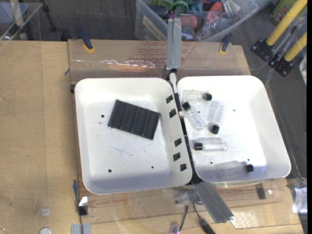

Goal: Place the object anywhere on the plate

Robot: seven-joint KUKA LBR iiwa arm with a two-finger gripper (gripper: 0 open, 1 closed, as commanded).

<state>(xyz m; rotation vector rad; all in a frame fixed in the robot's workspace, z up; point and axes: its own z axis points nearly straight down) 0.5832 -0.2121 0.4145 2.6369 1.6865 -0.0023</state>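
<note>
with no gripper over the bins, pick one clear vial [210,145] from the right bin [273,130], well apart from its neighbours, then carry it to the dark plate [134,119] near the left bin [92,145] centre; finger state cannot be told.

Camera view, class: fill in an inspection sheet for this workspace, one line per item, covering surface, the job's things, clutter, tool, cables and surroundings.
Surface: wooden bench bearing a left bin and a right bin, side by side and touching along the middle.
Job's things: dark ridged rectangular plate lying flat in the left bin; five clear vials with black caps scattered in the right bin, some overlapping.
Clutter: black tabs along the divide between the bins.
Tool: nothing seen.
Cables: thin leads at the front edge, under the bins.
Surroundings: clear tub of coloured toys behind the bench; yellow-and-black stand parts at far right.
</note>
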